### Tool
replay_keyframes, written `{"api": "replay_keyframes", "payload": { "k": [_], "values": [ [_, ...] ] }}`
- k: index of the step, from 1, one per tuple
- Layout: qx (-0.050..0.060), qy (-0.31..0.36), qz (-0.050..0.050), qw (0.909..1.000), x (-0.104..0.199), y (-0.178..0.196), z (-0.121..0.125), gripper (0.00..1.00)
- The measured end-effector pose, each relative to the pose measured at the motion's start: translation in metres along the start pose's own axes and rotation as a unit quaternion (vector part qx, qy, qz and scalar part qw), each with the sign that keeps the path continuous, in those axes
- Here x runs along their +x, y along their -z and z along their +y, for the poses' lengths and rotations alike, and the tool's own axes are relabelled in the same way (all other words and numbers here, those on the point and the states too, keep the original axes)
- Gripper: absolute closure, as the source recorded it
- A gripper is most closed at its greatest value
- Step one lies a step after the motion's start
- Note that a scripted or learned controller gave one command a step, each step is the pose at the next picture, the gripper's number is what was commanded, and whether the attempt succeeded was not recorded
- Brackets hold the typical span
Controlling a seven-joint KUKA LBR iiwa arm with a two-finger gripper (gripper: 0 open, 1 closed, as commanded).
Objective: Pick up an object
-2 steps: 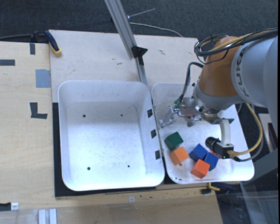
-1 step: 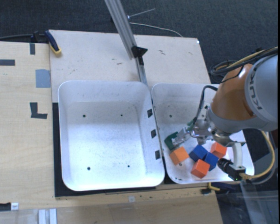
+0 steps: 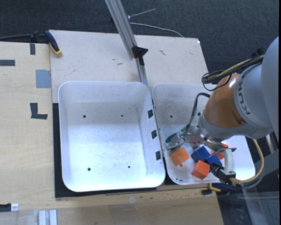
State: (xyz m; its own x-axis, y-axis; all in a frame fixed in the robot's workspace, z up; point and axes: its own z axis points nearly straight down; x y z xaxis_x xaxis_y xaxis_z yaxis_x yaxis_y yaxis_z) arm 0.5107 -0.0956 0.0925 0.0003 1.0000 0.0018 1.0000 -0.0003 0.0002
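Note:
My gripper (image 3: 183, 139) reaches down into the right bin (image 3: 171, 104), under the orange band (image 3: 221, 109) of the arm. Its tips are among a heap of small things near the bin's front. An orange block (image 3: 180, 156) lies just below the gripper. A second orange block (image 3: 200, 169) sits further front, beside a blue block (image 3: 202, 153). A green piece (image 3: 171, 138) shows at the gripper's left side. Nothing is visibly lifted.
The left bin (image 3: 107, 135) sits beside the right one, sharing a middle wall (image 3: 154, 135). A slanted metal bar (image 3: 124, 27) crosses the bench behind the bins. A yellow-handled clamp (image 3: 53, 43) lies at the bench's far left corner.

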Motion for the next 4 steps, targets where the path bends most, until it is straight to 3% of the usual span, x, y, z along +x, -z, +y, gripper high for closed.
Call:
{"api": "replay_keyframes", "payload": {
  "k": [1, 2, 3, 4],
  "values": [
    [-0.002, -0.001, -0.002, 1.0, -0.068, 0.002, 0.016, 0.0],
    [-0.003, 0.002, -0.001, 1.0, -0.057, 0.001, 0.076, 0.0],
    [0.0, 0.001, -0.001, 1.0, -0.046, 0.0, 0.073, 0.0],
    [0.001, 0.001, -0.001, 1.0, -0.046, 0.01, 0.072, 1.0]
  ]
}}
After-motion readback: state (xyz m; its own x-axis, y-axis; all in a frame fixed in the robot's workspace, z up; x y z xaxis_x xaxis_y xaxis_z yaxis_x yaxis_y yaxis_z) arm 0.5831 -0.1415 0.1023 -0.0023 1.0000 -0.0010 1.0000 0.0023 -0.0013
